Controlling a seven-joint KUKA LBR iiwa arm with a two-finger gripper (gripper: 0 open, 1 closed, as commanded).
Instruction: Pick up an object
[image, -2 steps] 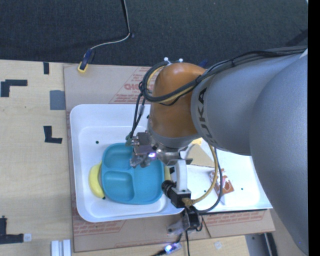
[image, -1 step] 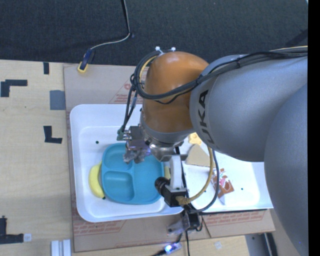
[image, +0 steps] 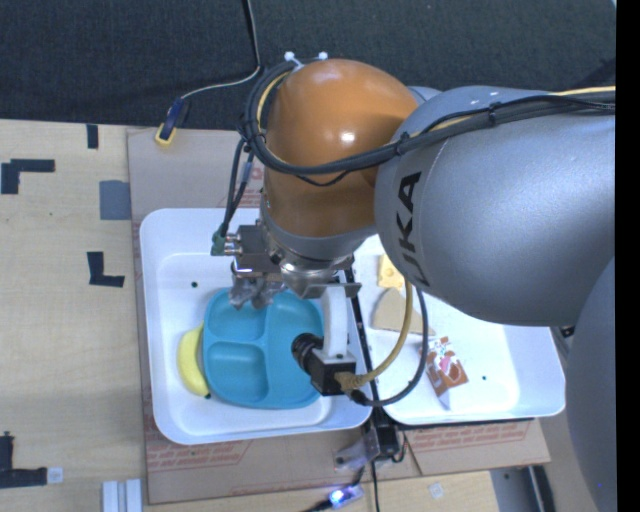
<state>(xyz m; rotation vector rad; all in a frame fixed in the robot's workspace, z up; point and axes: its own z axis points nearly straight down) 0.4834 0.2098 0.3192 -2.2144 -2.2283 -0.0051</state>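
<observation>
A blue divided tray (image: 255, 352) lies in the left white bin (image: 165, 300), with a yellow banana-like piece (image: 190, 362) tucked against its left side. My gripper (image: 262, 290) hangs straight down over the tray's upper edge, under the orange wrist band (image: 330, 130). Its tips sit at or just above the tray's rim. The arm's bulk hides the far part of the bin.
The right bin (image: 500, 390) holds a small red and white packet (image: 446, 368) and yellow and tan pieces (image: 390, 290) near its left wall. A black cable and connector (image: 320, 365) hang over the divide between the bins. Cardboard lies under both bins.
</observation>
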